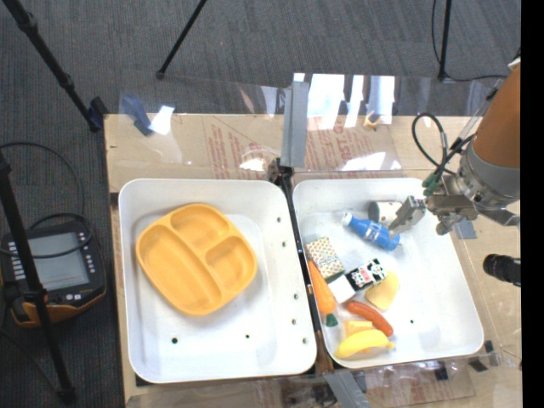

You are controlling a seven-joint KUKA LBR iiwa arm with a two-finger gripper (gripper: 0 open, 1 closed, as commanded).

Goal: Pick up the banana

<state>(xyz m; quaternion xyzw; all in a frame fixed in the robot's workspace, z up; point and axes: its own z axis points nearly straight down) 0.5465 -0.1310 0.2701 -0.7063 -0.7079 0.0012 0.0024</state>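
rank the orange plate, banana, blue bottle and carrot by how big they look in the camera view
1. Orange plate, by far the largest.
2. Carrot, banana and blue bottle look too alike in size to rank.

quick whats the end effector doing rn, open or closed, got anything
End effector: over the right bin by the blue bottle; open or closed cannot be told. Nothing seen in it. The banana lies at the bin's near edge.

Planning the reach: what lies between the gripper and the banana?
In the camera view, between gripper and banana: a blue bottle, black-and-white carton, red sausage-like piece.
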